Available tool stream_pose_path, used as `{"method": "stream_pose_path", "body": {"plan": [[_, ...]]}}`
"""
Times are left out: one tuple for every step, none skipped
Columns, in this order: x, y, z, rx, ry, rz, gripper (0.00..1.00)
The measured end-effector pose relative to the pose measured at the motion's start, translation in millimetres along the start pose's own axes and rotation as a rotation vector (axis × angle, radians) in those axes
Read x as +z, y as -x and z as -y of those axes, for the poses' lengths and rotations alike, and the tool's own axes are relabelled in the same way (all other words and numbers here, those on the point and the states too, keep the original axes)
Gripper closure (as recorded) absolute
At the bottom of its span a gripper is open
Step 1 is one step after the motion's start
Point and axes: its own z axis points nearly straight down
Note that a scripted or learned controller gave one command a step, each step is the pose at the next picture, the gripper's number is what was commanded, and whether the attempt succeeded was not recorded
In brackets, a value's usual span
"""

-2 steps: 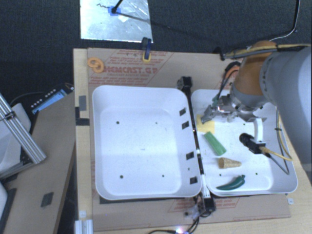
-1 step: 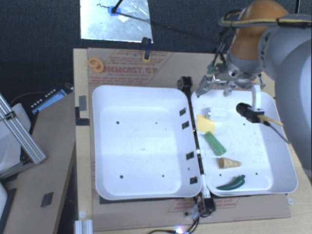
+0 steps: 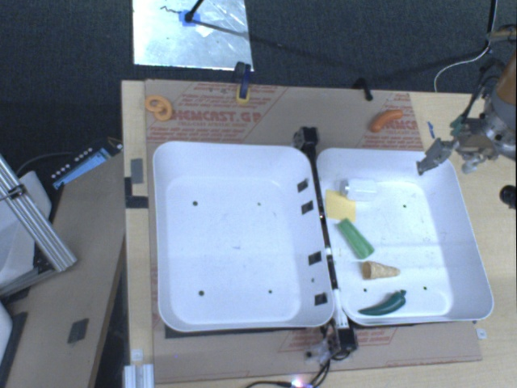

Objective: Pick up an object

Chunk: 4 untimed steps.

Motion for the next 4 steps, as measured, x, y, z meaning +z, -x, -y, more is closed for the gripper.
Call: {"method": "stream_pose_path", "body": {"plan": [[-25,-63,21,-0.021,-0.002,-0.011,0.00],[-172,-146,58,-0.027,0.013,-0.012,0.00],[-174,-140,58,-0.021,0.002,-0.008,1.00],[-190,-185,68,-0.021,-0.001,-0.011,1.00]]}}
